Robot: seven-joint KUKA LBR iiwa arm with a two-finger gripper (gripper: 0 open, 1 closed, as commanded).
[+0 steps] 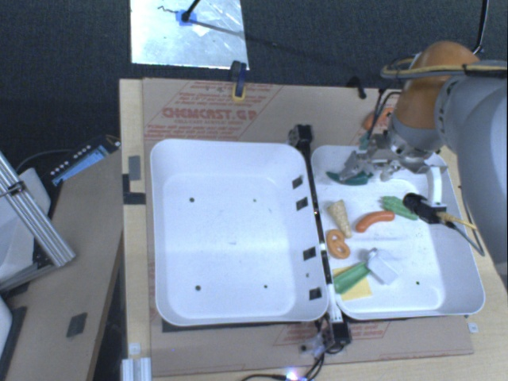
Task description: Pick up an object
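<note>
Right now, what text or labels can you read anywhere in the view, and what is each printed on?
"CHEMCAST GP": red print on the brown sheet behind the bins.
Smaller red print above it on the sheet, and more along its front edge: too blurred to read.
No readable text on the bins or the items.

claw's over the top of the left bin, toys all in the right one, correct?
Not quite. The camera view shows the claw over the top of the right bin, not the left bin. The toys, such as the orange sausage and the pretzel, are all in the right one.
</note>
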